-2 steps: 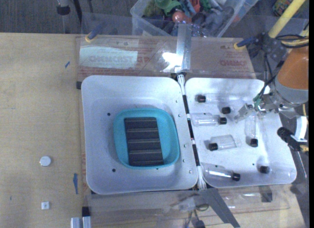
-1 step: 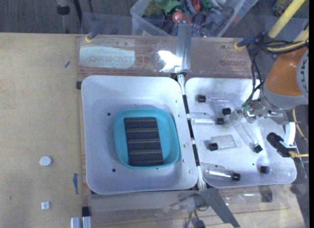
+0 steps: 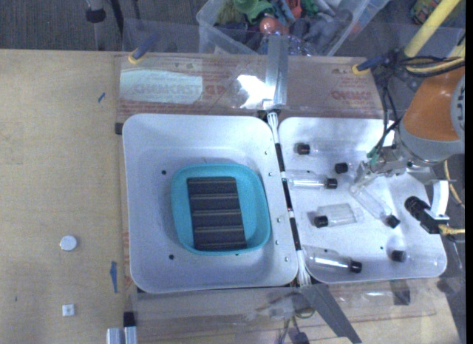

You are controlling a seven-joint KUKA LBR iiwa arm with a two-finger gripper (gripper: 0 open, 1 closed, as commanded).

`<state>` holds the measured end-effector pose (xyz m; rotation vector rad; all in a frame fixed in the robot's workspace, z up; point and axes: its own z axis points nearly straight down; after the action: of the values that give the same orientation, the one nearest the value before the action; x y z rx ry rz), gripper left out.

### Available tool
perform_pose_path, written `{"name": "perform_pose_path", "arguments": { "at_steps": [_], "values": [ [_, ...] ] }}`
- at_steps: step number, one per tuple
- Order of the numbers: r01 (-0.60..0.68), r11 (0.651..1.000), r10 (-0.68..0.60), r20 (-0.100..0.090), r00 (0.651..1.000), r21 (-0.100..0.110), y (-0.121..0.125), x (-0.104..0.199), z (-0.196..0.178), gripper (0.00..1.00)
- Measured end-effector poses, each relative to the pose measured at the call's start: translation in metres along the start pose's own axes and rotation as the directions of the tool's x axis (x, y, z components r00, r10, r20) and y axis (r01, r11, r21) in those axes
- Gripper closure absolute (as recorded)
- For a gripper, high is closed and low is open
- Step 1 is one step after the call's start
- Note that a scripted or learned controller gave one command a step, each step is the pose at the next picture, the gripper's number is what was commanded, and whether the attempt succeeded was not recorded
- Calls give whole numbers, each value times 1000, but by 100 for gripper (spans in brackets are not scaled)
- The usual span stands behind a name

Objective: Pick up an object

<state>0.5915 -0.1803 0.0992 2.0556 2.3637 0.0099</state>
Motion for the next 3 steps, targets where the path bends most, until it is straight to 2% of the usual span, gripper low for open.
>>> {"name": "perform_pose_path", "arguments": {
  "at_steps": [1,2,3],
  "values": [
    [0,1000,0,0,1000,0,0,0,0,0],
    [44,999,-44,0,999,2,29,52,11,0],
    [74,997,-74,-3,997,6,0,51,11,0]
  ]
}}
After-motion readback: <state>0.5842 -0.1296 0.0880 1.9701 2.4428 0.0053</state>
